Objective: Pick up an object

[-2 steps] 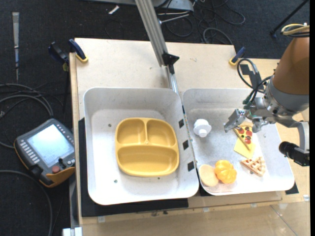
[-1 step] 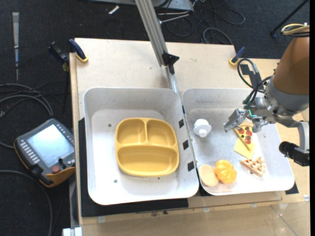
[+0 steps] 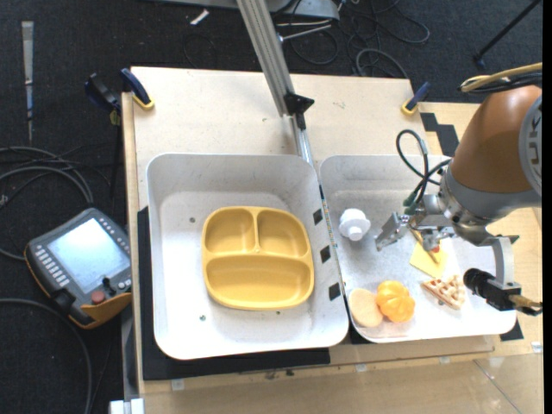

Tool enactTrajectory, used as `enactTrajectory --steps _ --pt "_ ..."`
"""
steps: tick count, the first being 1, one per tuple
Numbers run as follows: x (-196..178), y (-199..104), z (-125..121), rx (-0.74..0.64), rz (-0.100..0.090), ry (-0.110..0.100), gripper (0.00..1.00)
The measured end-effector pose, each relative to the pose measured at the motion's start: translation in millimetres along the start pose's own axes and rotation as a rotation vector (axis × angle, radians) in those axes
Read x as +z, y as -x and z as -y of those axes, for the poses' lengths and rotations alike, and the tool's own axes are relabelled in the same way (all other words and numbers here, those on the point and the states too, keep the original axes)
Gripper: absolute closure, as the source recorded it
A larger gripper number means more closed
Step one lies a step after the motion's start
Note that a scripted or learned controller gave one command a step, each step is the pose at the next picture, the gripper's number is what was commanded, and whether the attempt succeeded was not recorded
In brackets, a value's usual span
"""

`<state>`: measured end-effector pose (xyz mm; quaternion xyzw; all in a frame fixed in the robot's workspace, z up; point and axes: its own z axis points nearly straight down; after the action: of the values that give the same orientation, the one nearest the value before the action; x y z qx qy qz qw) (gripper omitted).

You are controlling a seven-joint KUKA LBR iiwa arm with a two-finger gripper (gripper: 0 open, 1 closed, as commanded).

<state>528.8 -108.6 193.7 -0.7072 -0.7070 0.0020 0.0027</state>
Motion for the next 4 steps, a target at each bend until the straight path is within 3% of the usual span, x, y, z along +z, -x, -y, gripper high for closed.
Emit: enactTrajectory --steps 1,2,3,4 --pt "64.3 -1.9 -1.2 0.0 0.0 0.0 0.0" --pt "99.1 -2.2 -1.9 0.0 0.001 0.007 0.0" --pt "87.5 -2.1 -2.7 0.0 0.001 0.01 1.0" --pt "45.0 -2.4 -1.3 -0.002 0.002 0.01 1.0"
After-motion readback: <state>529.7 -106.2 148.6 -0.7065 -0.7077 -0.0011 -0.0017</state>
